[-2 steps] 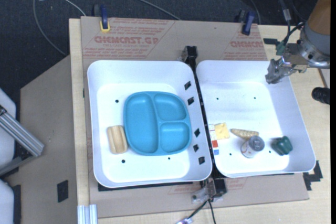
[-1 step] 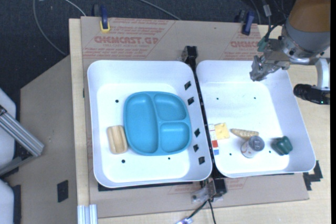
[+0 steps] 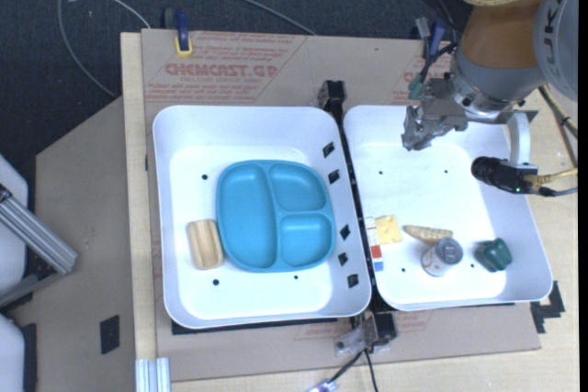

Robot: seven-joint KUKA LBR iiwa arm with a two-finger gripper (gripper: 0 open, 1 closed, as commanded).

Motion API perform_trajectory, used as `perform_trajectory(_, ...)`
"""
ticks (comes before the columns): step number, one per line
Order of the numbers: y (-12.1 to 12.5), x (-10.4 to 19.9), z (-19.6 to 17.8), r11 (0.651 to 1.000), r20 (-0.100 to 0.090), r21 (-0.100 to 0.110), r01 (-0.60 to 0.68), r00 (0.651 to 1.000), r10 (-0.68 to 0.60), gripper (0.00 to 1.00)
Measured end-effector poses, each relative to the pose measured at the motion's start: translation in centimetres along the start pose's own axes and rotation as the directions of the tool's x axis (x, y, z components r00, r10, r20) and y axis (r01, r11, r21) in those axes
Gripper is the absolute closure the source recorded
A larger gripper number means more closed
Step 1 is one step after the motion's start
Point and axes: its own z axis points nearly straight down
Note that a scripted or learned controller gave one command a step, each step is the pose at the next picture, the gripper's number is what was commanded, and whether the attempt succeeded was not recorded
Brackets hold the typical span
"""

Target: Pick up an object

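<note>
**Arm hangs over the right bin, pickings lie at its near edge**

Starting at the left: the left bin (image 3: pixel 175 197) holds a blue divided plate (image 3: pixel 276 214) in its middle, and a small tan block (image 3: pixel 205 243) lies at the plate's nine o'clock, just beside its rim. The block looks like wood or foam, light and stiff, easy to pinch across its short sides. The plate is wide and shallow, and I'd judge it a poor candidate for two fingers.

Across the divider, the right bin (image 3: pixel 514 197) has its things bunched toward six o'clock. A pale yellow piece (image 3: pixel 389 229) sits nearest the divider, with a tan wedge (image 3: pixel 428 233) at its three o'clock, touching or nearly so. Just below the wedge is a small grey round thing (image 3: pixel 443 253), possibly a lid or cap, likely smooth and prone to slipping. At its three o'clock, a little apart, sits a dark green lump (image 3: pixel 494 254), chunky enough to grip around its middle.

The gripper (image 3: pixel 421 135) hangs at the right bin's twelve o'clock, well apart from all of them. From here it reads as a dark knot under the wrist; I cannot tell whether it is released or clenched, and I see nothing in it. The small items are too blurred to name with confidence.
</note>
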Motion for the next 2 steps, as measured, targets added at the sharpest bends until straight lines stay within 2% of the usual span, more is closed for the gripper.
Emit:
perform_trajectory(1,1.4,5.4,0.2,1.000,0.001,-0.005,0.001,1.000,-0.001,1.00)
perform_trajectory(2,1.5,10.1,1.8,1.000,0.001,0.000,-0.001,1.000,0.001,1.00)
